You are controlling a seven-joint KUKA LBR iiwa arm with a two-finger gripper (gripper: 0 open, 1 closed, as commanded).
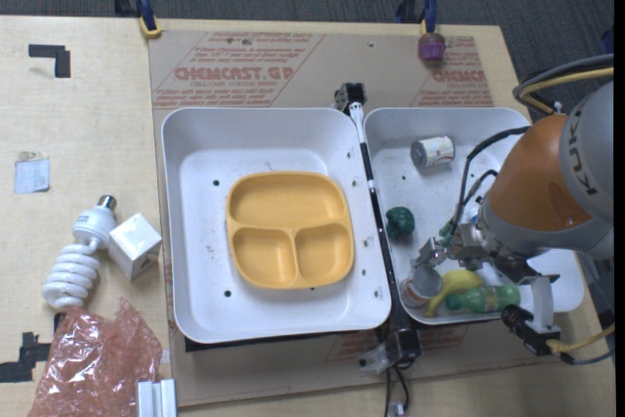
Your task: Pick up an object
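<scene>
The right bin (pixel 508 127) holds several small objects. A yellow banana (pixel 455 286) lies at its front edge, with a light green piece (pixel 485 299) just right of it and a small greyish cup (pixel 421 289) to its left. A dark green ball (pixel 399 222) sits near the bin's left wall, and a white and grey can (pixel 433 151) lies on its side toward the back. My gripper (pixel 437 252) hangs low over the front of this bin, just above the banana and cup, below the arm's orange band (pixel 535 188). I see nothing held in it.
The left bin (pixel 195 210) contains a yellow divided plate (pixel 290 229). On the bench to the left lie a spiral light bulb (pixel 78 261), a white cube (pixel 135 245) and crumpled pink plastic (pixel 93 361). Clamps and a purple object (pixel 431 46) stand at the back.
</scene>
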